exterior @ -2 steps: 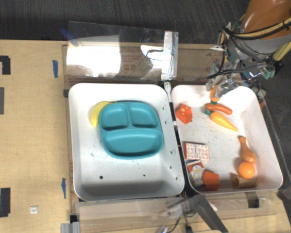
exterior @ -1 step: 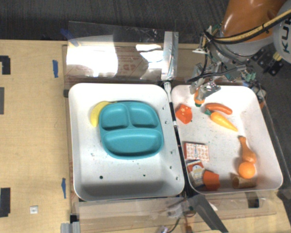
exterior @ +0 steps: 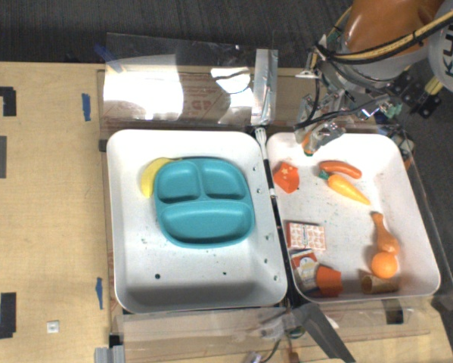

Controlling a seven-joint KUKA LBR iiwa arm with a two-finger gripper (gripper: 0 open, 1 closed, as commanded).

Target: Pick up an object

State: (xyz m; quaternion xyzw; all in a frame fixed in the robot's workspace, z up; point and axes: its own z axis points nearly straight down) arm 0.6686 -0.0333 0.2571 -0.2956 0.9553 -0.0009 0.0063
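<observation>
Nothing lifted yet; pick judged not begun. Nearest in the right bin (exterior: pixel 419 203): orange cup (exterior: pixel 329 280), small carton (exterior: pixel 306 237) w/ print too small to be read, orange ball (exterior: pixel 384 265). Farther in: carrot (exterior: pixel 346 189), sausage (exterior: pixel 339 169), red pepper (exterior: pixel 287 177). Gripper (exterior: pixel 317 136) seen at bin's far rim; state of fingers can't be told. Teal tray (exterior: pixel 203 201) in left bin.

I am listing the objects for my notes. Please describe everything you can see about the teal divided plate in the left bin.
The teal plate is a rounded rectangle that looks like smooth plastic. It has three compartments: two smaller ones at the far side and one wide one at the near side, with nothing in them. It lies flat, right side up, near the middle of the left bin. A yellow object shows from behind its far-left corner, partly hidden by the plate.
</observation>
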